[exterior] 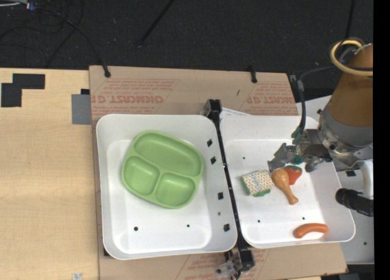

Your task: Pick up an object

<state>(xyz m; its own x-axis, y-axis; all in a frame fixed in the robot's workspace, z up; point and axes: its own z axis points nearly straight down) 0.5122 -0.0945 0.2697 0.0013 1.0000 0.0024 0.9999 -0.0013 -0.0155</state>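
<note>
In the right bin [274,233] lie a patterned sponge with a green edge [256,183], a tan chicken drumstick toy [284,184], a red item [295,175] partly under the gripper, and an orange sausage [310,231] near the front right corner. My gripper [292,156] hangs low over the bin, just above the drumstick's thick end and the red item. Its metal fingers point left and down. Nothing shows clearly between them.
The left bin [122,230] holds a green divided plate [162,169]. A black divider rail [222,181] runs between the bins. The grey and orange arm [353,102] fills the right side above the bin. Cardboard lies under both bins.
</note>
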